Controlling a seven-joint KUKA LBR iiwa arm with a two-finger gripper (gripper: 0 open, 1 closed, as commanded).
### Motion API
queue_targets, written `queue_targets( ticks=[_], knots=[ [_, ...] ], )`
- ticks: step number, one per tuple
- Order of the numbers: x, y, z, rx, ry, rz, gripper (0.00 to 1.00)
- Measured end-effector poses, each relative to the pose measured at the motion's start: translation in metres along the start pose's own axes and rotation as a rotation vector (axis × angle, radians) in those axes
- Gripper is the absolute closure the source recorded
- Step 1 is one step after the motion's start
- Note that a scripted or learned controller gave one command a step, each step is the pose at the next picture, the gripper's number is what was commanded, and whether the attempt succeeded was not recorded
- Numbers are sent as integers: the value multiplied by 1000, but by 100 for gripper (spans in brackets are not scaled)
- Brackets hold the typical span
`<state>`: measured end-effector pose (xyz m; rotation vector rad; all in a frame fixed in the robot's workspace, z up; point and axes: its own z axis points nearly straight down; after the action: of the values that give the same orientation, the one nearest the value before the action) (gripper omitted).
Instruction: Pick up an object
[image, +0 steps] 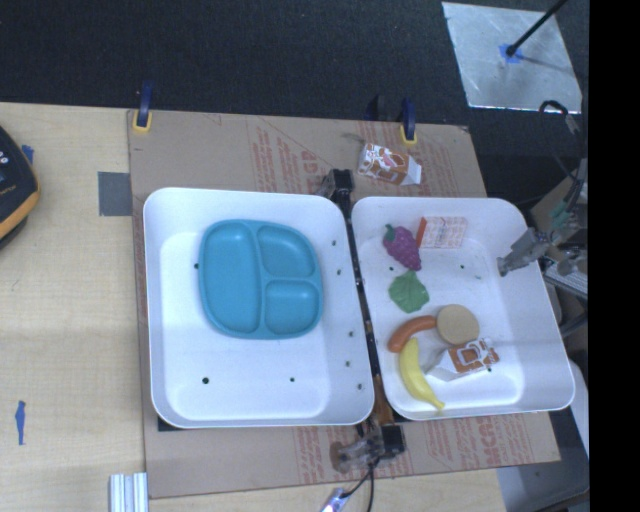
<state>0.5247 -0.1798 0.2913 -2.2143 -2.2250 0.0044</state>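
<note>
Right bin (540, 330) | banana (417, 376) long axis near-vertical, tip lower-right | pincer (512, 262) state unclear

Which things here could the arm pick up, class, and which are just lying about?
For the job: purple grapes, green toy, sausage, banana, round biscuit, two packets.

Lying about: blue divided plate, wrapper on the cardboard.
</note>
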Motion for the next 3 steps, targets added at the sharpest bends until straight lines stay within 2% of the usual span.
queue_targets(
  ticks=[1, 2, 3],
  knots=[
    [-32, 27, 112, 2, 0, 0, 0],
    [-33, 25, 88, -2, 0, 3, 0],
    [-32, 52, 64, -2, 1, 1, 0]
  ],
)
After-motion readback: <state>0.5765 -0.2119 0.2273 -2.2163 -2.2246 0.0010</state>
